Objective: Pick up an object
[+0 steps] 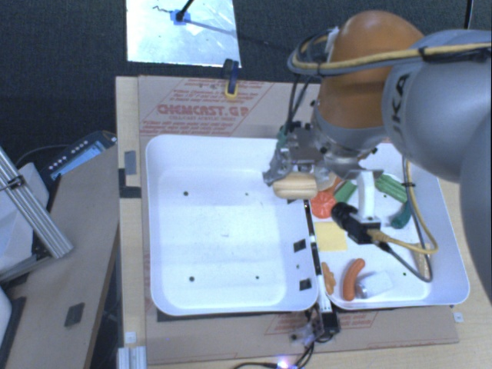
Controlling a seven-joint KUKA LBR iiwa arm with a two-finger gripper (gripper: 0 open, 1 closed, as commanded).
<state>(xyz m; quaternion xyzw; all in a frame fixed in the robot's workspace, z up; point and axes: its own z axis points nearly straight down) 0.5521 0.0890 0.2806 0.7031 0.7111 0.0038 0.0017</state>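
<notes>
From the camera view, the bench carries two shallow white bins side by side on a printed cardboard sheet. The left bin shows a smooth moulded floor with a few dark dots. The right bin is crowded: a yellow square sponge-like pad, a red round piece, green plastic pieces, a white upright tube, an orange sausage-shaped toy and a small white block beside it. A black cable fitting with a yellow cable hangs off the arm across these things. The arm's grey body and orange band cover the right bin's far part.

The gripper sits over the divide between the bins, at the left bin's far right corner. A tan, rounded bun-like object lies directly under it, touching its tip. I cannot tell whether the gripper is apart or together, nor whether it clamps the object.
</notes>
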